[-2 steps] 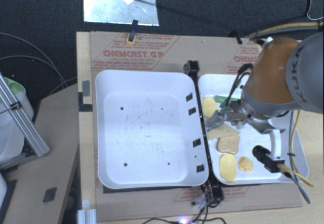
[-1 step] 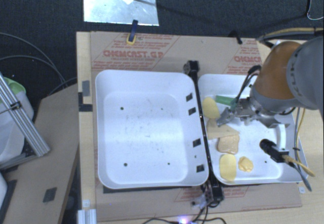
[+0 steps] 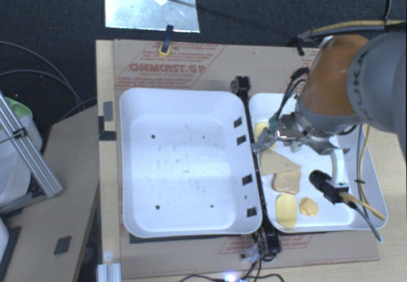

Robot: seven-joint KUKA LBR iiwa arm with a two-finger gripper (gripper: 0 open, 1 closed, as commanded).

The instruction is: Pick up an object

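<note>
1. Left bin (image 3: 184, 160): white and shallow. I see bare floor with faint scuffs and a few dark dots, and no objects in it.
2. Divider (image 3: 248, 147): a dark strip with clips runs between the two bins, which sit side by side and touch along it.
3. Gripper (image 3: 270, 136): low over the right bin's left side, close to the divider. From here I cannot tell how the jaws stand, nor whether anything sits between them.
4. Right bin (image 3: 375, 201): it holds all the objects. A yellow piece (image 3: 260, 129) lies just beside the gripper; below it come a pale wedge (image 3: 278, 162), a tan slice (image 3: 287, 181), a yellow oval (image 3: 286, 210) and a small yellow lump (image 3: 309, 207).
5. Arm (image 3: 356, 83): grey, with the orange band, covering the bin's upper right.
6. Progress: I judge the pick not yet done; nothing is visibly lifted. Grasp and lift remain, the yellow piece being the nearest candidate.
</note>
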